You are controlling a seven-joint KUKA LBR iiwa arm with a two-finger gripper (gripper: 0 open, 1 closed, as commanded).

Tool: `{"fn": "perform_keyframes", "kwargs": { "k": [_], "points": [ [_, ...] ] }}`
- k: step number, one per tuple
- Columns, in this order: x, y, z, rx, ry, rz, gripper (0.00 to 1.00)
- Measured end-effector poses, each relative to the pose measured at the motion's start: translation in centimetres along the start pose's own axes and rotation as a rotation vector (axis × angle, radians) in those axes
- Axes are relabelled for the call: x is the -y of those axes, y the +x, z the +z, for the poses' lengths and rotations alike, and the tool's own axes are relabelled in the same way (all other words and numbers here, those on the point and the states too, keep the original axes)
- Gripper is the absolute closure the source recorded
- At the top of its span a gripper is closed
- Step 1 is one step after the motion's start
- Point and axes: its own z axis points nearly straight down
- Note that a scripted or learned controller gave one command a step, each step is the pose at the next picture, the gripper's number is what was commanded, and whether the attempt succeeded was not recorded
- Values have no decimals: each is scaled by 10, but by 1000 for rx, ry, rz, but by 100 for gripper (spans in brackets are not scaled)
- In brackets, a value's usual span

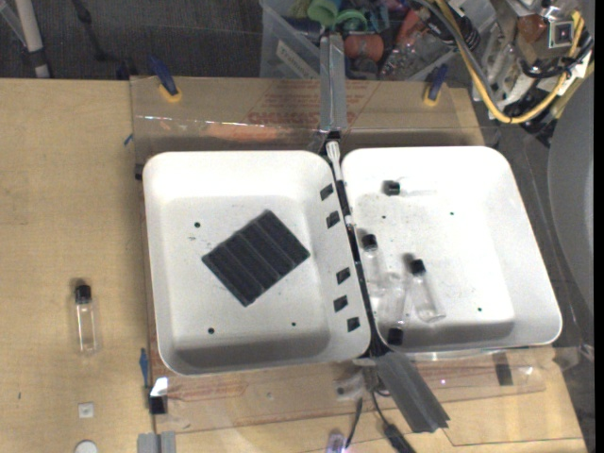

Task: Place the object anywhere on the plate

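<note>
Camera view: the black ribbed plate (257,256) lies mid left bin (170,182). Clear black-capped vials (418,286) lie in the right bin (491,173), clustered toward its 8 o'clock corner, well apart from the plate. Another vial (85,317) lies on the tabletop (57,177) at 9 o'clock. The end effector's state cannot be told.

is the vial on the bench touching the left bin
Apart. The camera view shows bare wooden bench between the vial and the left bin.
</note>
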Motion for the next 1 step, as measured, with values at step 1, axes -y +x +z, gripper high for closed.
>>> {"fn": "perform_keyframes", "kwargs": {
  "k": [1],
  "points": [
    [-8,-1,1,1,1,-2,100]
  ]
}}
